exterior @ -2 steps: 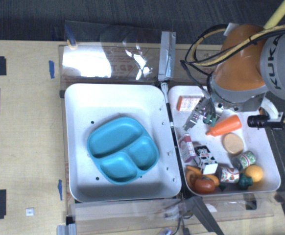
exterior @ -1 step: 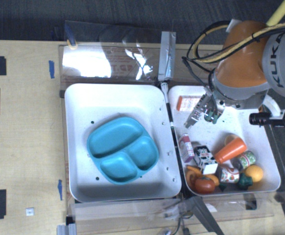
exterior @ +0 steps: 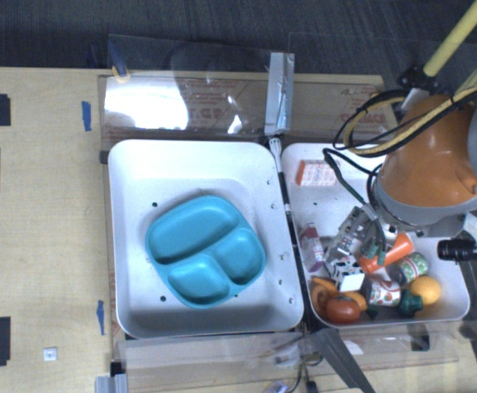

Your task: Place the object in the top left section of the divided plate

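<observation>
Claw (exterior: 355, 244) (right bin (exterior: 460, 305)) above toys (exterior: 370, 289)

KUKA iiwa arm (exterior: 435, 170): big rounded orange band, glossy, sitting on a grey ring at the wrist. Pale grey link shell at the far right edge. Black cables (exterior: 361, 133) loop off the left of the orange section, one yellow cable running alongside them. Below the ring, a metallic grey gripper (exterior: 352, 240) body, blocky, detail too small to resolve. Black stub with a white end piece (exterior: 460, 250) sticks out on the right under the wrist
</observation>
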Controlling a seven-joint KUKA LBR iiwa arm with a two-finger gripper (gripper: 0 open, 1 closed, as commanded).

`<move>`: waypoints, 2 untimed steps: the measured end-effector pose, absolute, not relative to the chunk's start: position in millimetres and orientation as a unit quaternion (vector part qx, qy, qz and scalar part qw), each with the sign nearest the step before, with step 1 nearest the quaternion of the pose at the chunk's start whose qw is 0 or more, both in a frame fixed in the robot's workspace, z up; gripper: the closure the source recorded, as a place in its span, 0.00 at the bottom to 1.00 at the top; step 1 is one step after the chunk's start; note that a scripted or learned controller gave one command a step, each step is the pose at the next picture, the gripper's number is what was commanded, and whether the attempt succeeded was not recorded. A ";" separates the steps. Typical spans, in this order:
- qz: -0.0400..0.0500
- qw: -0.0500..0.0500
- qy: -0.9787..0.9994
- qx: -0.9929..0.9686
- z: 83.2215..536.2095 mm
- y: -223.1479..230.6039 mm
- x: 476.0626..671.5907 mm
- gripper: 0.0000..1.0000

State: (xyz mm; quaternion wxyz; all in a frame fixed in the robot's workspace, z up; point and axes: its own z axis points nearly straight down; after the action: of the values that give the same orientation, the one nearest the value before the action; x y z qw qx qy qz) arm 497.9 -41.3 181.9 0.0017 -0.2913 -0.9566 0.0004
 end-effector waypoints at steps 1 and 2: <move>0.001 0.003 -0.926 -0.377 182.2 -55.3 480.1 1.00; -0.001 -0.006 -0.945 -0.328 129.5 -89.7 483.7 1.00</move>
State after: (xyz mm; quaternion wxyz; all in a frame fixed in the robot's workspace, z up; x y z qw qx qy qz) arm 483.7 -89.7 129.5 -0.0056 -0.3276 -0.9448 -0.0012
